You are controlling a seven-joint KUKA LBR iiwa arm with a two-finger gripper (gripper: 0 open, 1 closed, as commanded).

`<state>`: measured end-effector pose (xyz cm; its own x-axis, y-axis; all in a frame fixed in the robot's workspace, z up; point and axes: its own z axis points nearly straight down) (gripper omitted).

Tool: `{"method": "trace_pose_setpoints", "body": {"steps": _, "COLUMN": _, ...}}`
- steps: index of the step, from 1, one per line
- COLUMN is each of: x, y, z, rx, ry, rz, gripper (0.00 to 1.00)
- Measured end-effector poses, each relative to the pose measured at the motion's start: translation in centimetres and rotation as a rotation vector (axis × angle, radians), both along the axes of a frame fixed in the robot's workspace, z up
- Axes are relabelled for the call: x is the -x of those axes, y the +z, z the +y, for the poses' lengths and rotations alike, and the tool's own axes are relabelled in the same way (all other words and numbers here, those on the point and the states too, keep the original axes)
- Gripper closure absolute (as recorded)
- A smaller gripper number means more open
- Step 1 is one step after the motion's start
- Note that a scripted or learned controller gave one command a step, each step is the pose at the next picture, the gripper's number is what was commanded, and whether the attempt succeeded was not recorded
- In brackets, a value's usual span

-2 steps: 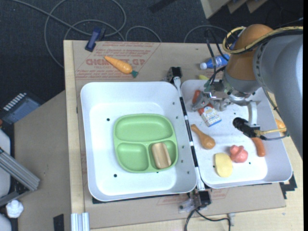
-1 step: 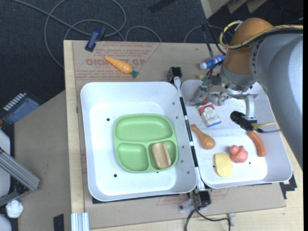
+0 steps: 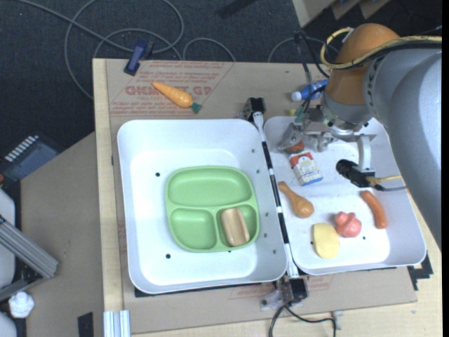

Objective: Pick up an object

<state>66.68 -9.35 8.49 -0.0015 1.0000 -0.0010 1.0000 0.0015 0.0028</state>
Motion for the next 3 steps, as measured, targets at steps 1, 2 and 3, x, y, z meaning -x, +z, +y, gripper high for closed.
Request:
{"method": "trace_pose_setpoints", "body": {"steps": 1, "x": 0.0, "y": 0.0, "z": -0.4, "rx": 0.000, "ry": -0.001, "rz": 0.000, "gripper": 0.00}}
{"method": "trace_pose_setpoints", "body": {"steps": 2, "x": -0.1, "y": 1.1, "z": -0.3, "rx": 0.001, "ry": 0.000, "rz": -0.003, "gripper": 1.00}}
{"method": "trace_pose_setpoints", "body": {"steps": 3, "x": 5.5, "y": 13.1, "z": 4.9, "rx": -0.001, "ry": 0.000, "rz": -0.001, "gripper": 1.00}}
